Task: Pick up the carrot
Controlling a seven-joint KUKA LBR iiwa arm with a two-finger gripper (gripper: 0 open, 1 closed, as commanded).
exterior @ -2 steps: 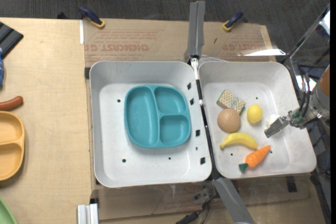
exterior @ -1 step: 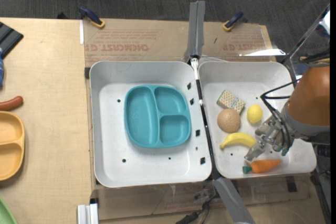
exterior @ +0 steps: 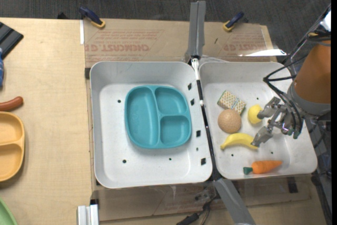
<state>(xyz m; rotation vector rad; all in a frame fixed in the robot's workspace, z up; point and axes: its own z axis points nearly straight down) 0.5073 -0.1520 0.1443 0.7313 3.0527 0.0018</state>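
Jaws on my gripper [exterior: 261, 137] hang apart, gripping nothing; carrot [exterior: 263, 167] lies just below them, unlifted. Whole pick remains.

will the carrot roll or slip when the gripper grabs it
The carrot looks rigid and smooth, so it may slip. Its tapered round body lies flat near the bin's front wall and could roll if nudged sideways. It looks small, probably light.
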